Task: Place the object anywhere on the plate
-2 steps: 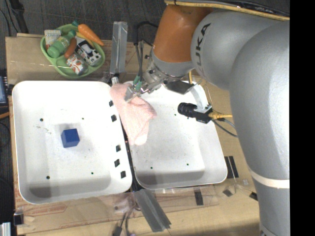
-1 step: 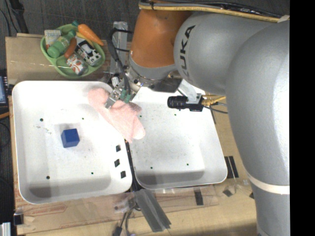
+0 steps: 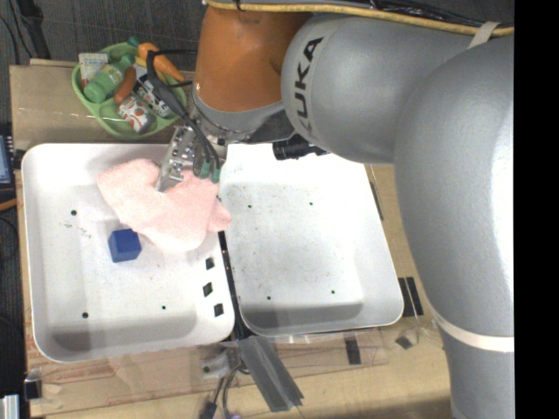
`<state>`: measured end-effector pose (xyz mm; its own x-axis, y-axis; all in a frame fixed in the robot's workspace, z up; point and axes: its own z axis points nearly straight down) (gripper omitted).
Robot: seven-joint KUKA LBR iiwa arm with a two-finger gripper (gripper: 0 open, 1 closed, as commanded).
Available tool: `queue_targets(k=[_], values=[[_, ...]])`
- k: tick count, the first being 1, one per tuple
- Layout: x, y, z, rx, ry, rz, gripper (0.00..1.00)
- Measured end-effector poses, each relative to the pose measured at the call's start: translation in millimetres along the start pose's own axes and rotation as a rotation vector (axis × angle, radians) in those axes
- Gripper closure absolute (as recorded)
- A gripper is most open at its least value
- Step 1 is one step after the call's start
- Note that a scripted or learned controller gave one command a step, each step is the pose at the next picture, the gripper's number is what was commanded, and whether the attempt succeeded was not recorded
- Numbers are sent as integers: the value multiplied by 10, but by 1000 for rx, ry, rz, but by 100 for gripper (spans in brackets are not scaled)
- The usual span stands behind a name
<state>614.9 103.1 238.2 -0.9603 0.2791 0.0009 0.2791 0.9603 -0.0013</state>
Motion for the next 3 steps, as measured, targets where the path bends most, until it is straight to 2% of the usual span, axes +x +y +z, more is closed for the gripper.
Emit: queue_targets(k=[1, 2, 3], values=[[15, 483, -18, -1, -1, -288, 100], [173, 981, 64, 0, -1, -291, 100], [170, 980, 59, 0, -2, -290, 0]])
